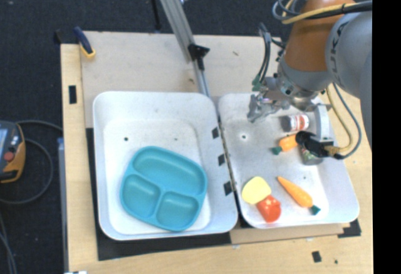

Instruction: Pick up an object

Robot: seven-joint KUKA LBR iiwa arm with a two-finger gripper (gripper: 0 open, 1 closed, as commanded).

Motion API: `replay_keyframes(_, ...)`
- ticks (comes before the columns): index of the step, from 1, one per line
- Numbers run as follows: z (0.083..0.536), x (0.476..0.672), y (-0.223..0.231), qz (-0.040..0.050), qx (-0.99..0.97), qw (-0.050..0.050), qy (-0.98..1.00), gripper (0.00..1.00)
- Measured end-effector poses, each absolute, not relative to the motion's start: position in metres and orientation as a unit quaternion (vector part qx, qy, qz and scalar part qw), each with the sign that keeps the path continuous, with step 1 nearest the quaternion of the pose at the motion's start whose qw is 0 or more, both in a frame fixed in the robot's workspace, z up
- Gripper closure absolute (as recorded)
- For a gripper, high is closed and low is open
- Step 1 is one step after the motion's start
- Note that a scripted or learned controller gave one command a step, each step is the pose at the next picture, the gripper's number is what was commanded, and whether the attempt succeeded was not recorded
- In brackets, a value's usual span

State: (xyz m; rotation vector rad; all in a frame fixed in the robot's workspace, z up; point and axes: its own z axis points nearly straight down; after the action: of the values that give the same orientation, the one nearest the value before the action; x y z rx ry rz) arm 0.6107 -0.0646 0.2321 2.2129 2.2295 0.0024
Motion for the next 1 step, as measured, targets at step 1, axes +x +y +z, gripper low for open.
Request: replay_keyframes(1,0.2295,0.6075,-0.0190,0.0005,0.705,0.000,0.710,1.00)
